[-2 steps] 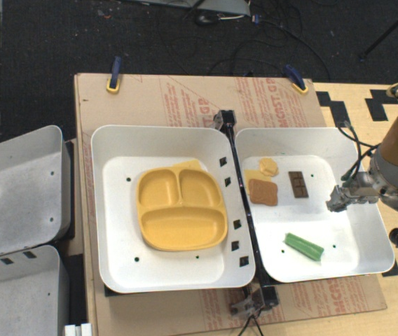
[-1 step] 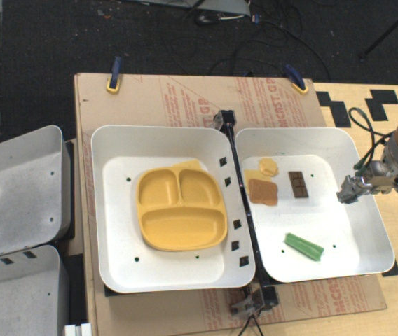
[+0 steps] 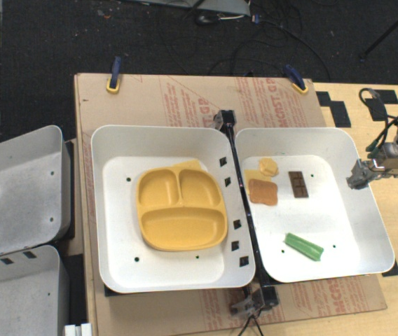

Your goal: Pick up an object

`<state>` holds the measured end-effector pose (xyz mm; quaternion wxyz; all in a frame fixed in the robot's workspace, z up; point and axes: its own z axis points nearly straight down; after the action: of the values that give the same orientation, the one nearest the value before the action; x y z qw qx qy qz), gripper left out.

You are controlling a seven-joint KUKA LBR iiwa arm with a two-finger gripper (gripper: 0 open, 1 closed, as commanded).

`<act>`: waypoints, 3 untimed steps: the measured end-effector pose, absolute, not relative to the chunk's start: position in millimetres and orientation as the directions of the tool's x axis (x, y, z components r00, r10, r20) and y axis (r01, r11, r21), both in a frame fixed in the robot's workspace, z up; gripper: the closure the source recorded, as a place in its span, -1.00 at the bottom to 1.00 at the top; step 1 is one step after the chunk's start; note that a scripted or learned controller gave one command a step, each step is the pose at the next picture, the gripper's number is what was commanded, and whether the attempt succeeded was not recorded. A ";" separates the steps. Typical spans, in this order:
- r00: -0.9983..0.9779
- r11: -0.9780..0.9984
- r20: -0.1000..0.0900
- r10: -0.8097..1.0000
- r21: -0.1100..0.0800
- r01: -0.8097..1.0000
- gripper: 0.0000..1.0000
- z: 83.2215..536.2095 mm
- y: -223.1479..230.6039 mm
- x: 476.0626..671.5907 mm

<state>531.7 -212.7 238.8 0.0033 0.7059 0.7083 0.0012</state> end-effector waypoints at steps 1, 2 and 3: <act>-0.007 0.007 0.001 1.000 0.001 1.000 1.00 244.2 -166.5 535.5; -0.008 0.008 0.003 1.000 -0.001 1.000 1.00 232.2 -109.0 540.6; -0.007 0.007 0.002 1.000 0.002 1.000 1.00 235.7 -58.8 557.8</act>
<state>557.8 -58.8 235.7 0.0001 0.7045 0.7097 0.0012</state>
